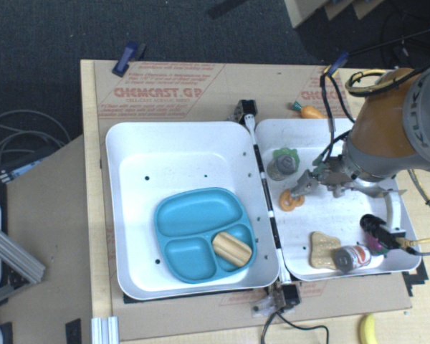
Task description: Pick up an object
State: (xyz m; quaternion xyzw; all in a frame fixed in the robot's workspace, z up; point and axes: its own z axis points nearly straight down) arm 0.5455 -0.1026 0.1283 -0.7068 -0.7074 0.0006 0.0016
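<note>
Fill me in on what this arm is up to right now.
The arm is reaching into the right bin, its gripper low over an orange ring-shaped piece, next to a grey-and-green item. I can't tell if it has gripped anything. A tan piece and a small bottle lie nearer the front. In the left bin, a blue divided tray holds a tan roll.

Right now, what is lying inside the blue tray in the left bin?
The blue tray holds one tan roll, lying in its lower right compartment. The other two compartments show bare blue. Whatever is under the roll is covered.
</note>
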